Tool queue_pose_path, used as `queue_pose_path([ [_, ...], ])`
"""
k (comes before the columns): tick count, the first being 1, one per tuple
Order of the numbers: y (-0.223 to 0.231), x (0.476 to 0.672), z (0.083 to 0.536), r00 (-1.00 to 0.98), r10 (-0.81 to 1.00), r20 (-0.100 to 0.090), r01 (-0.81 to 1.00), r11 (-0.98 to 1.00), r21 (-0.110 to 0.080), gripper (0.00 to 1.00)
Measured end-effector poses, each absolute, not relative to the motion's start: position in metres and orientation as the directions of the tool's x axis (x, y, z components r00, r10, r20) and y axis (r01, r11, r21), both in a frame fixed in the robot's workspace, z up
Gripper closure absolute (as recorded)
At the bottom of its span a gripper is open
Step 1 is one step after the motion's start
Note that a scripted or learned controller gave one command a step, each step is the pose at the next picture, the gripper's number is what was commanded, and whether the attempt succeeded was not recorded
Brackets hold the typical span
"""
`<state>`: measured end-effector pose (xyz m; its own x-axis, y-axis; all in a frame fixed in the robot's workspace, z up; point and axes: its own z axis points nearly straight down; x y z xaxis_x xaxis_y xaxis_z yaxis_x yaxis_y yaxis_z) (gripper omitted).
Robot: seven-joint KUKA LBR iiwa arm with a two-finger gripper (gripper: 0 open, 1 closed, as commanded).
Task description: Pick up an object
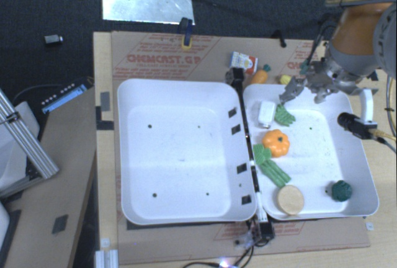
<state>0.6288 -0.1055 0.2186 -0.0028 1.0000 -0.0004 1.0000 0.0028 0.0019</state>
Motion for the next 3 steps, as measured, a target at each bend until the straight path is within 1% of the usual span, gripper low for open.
queue_pose_path([
  [1, -0.16, 0.634, 0.077, 0.002, 1.0, 0.0, 1.0, -0.002, -0.006, 0.0],
  [2, -0.164, 0.665, 0.086, -0.005, 1.0, -0.001, 1.0, 0.005, 0.005, 0.0],
  [3, -0.103, 0.59, 0.084, -0.004, 1.0, 0.002, 1.0, 0.004, -0.003, 0.0],
])
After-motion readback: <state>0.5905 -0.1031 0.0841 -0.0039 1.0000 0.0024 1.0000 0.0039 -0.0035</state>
